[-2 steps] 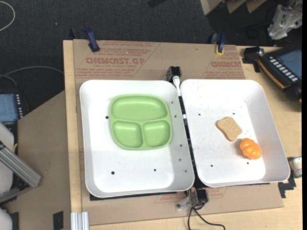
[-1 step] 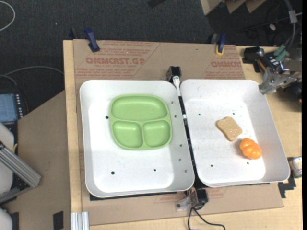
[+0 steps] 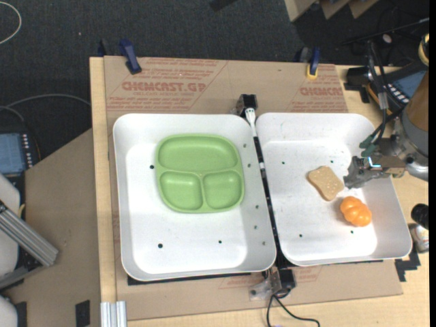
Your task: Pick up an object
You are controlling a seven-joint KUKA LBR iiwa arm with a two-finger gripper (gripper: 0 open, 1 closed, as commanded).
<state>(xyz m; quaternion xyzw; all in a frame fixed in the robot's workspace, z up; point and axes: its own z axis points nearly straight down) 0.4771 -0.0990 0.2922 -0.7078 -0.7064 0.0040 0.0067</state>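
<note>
A tan, bread-like piece [image 3: 325,182] lies in the right bin [image 3: 300,216], near its middle right. An orange, pepper-like object [image 3: 355,211] rests just below and right of it. My gripper [image 3: 355,176] hangs at the bin's right side, right beside the tan piece and above the orange object. Nothing shows between its fingers, and I cannot make out whether they stand open or shut.
The left bin [image 3: 136,216] holds a green three-compartment plate [image 3: 199,172]. A black clip [image 3: 248,105] sits at the top of the seam between the bins. Blue clamps [image 3: 129,56] hold the cardboard base. Cables and the arm's body crowd the right edge.
</note>
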